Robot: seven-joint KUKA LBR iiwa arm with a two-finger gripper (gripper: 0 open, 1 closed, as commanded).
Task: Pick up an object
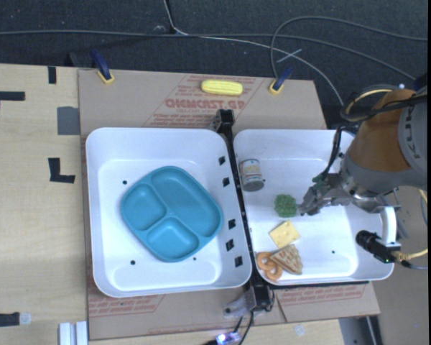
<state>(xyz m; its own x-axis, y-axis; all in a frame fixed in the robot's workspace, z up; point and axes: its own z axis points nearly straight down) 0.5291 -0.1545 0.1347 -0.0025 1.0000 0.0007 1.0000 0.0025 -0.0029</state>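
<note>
The right bin (345, 149) holds a small tin can (251, 174) near its left wall. A green broccoli piece (286, 205) lies mid-bin, a yellow cheese wedge (283, 233) sits below it, and a pretzel and a pizza-like slice (281, 261) rest at the front edge. My gripper (312, 201) hangs low over the bin, just right of the broccoli, apart from it by a small gap. Nothing shows between its dark fingertips.
The left bin (100, 192) holds a blue divided plate (171, 213). A yellow corn cob (221, 87) lies on the cardboard behind the bins. Cables run across the dark backdrop. The arm's body (384, 149) covers the right bin's right wall.
</note>
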